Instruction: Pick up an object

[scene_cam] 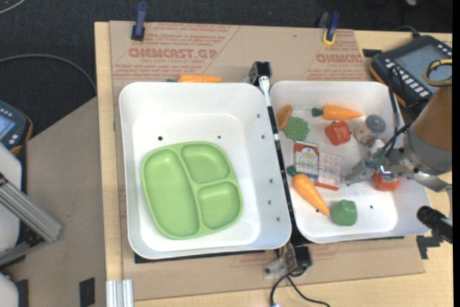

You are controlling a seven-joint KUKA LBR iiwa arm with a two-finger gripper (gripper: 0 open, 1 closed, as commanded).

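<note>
The right bin (381,223) holds several small toy foods. An orange carrot (339,112) lies at the back, with a red pepper (336,131) and a green leafy piece (295,128) beside it. A small printed box (306,158) sits mid-bin. A second carrot (310,192) and a green pepper (344,212) lie near the front. My gripper (375,170) hangs low over the bin's right side, right above a red round piece (386,182). Nothing is visibly lifted.
The left bin (136,126) bears a green divided plate (190,188). An orange piece (200,80) lies outside, behind the left bin. A grey round object (374,124) sits at the right bin's back right. A black pendant (410,72) rests at the bench's right rear.
</note>
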